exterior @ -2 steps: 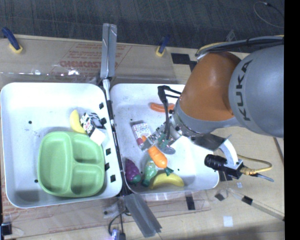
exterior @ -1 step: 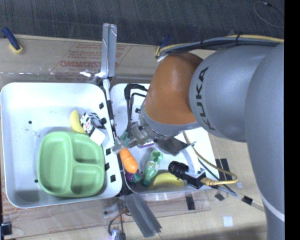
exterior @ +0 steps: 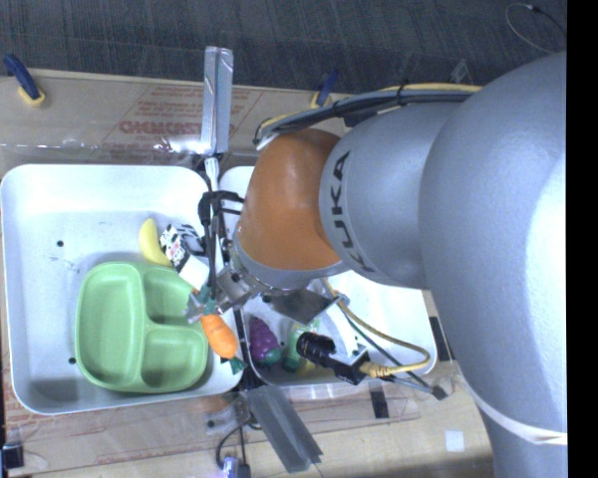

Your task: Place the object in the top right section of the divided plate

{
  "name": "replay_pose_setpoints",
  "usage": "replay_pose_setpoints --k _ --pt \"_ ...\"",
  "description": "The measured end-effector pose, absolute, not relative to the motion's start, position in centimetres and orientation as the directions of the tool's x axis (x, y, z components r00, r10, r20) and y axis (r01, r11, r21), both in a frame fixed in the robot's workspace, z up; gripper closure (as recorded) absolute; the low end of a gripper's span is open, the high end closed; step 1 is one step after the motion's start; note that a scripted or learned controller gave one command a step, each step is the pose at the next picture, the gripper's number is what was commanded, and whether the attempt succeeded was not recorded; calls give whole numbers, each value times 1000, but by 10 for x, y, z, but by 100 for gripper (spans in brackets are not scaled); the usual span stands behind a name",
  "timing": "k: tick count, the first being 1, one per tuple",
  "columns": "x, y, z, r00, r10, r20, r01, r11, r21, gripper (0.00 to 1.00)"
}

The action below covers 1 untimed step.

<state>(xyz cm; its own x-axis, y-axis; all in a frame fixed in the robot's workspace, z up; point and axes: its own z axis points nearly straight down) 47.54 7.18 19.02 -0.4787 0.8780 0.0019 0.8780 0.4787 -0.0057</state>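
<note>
So on the left you've got the green divided plate (exterior: 140, 332) sitting in the left bin (exterior: 40, 227), with a banana (exterior: 153, 242) just above it. Moving right, the tool (exterior: 205, 307) is parked at the plate's right edge, and the carrot (exterior: 219, 336) sits right under it, long axis slanting down and right, over the seam between the bins. Can't tell if it's actually gripped. The top right section lies just left and up of the carrot, so it's a short hop.
</note>
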Motion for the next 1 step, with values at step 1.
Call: replay_pose_setpoints --k 1 --pt "475 72 190 -478 878 2 878 478 -6 0"
